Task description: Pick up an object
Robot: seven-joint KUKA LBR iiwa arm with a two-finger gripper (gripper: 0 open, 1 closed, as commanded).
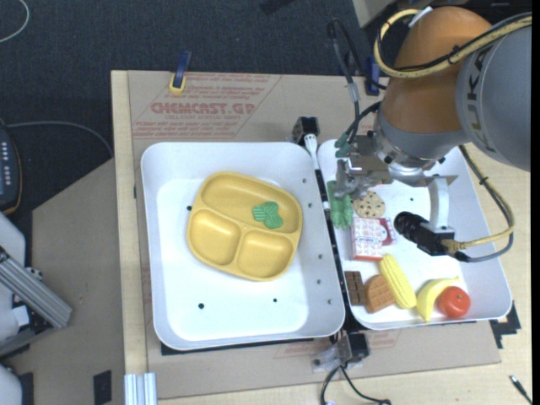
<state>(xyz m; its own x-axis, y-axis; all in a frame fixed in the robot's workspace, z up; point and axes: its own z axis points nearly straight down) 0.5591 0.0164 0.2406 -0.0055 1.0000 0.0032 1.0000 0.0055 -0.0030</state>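
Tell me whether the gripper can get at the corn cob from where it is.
Probably yes. The corn cob lies uncovered in the right bin, nothing stacked on it; the gripper hangs over that bin's left edge, near the cookie.

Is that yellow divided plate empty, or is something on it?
Not empty. The yellow plate in the left bin carries one small green leafy piece in its top right section.

So the arm (498,74) comes in from the upper right, big grey body with the orange band (430,57) bulging just above the wrist. It's bent down pretty steeply, wrist pointing toward the bench. The gripper (350,180) hangs off the bottom left of the wrist, metal and kind of cluttered looking. Yellow and black cables loop around the orange part and trail off down the right side.
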